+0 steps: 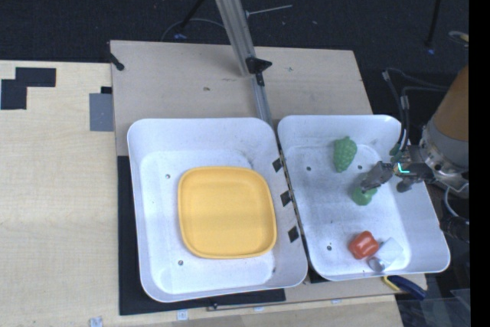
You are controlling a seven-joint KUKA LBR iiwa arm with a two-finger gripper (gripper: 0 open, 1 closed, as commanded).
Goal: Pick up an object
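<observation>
The small round green object point(361, 196) sits mid-right in the right white bin point(337, 260), right under the dark gripper point(377, 177), maybe touching it. Can't tell how the jaws stand, too blurry. A bumpy green toy point(344, 153) lies near, a red block point(364, 245) closer to the front, and a yellow square plate point(227, 211) fills the left bin point(153, 142).

Arm point(452, 126) cut off at right frame edge; most of its body out of frame. Gripper point(375, 178) partly covers a small green object point(362, 195); contact unresolved. Small clear or grey item point(380, 260) beside red object point(364, 244) too small to identify.
</observation>
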